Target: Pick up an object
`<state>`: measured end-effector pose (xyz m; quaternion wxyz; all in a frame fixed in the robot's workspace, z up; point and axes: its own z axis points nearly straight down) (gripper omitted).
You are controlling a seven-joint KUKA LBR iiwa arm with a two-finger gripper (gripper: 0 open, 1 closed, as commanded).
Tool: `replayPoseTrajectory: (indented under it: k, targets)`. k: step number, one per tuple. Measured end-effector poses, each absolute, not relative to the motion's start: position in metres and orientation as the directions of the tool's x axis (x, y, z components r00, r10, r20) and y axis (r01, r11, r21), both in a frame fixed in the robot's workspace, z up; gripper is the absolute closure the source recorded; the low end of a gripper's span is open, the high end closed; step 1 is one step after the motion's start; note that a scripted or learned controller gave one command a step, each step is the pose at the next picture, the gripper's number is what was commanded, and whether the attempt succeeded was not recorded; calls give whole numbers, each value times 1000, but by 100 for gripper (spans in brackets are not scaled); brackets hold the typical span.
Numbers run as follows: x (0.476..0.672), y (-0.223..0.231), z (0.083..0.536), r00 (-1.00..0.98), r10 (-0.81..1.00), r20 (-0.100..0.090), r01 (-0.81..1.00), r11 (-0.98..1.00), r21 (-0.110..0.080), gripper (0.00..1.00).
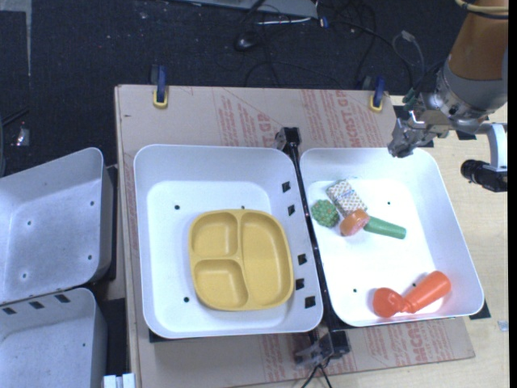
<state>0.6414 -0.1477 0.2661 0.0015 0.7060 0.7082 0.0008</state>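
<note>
- The pincer (401,145) hangs at the far right corner of the right bin (452,217), just over its rim, with the grey arm and its orange band (477,43) rising behind it.
- Whether the pincer stands apart or together I cannot tell; it is dark and small against the rim, and nothing shows between its tips.
- Near the middle of the right bin lies a cluster: a patterned block (345,194), a green knobbly piece (325,212) touching it on the left, and what looks like a toy carrot (373,225), orange at one end with a green stem pointing right.
- An orange scoop-like toy (410,295) lies at the near right corner of the same bin, well apart from the cluster.
- The left bin (161,217) holds a yellow three-compartment plate (241,259), lying flat.
- Both bins sit side by side on a board-covered surface (234,107), held by two clamps (160,87) at its far edge.
</note>
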Motion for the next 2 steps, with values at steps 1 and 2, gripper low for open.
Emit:
replayPoseTrajectory:
  k: [1,2]
  targets:
    - [618,-92,267,-6,1000,1,1000,6,-1,100]
    - [600,-37,251,-7,1000,1,1000,7,-3,100]
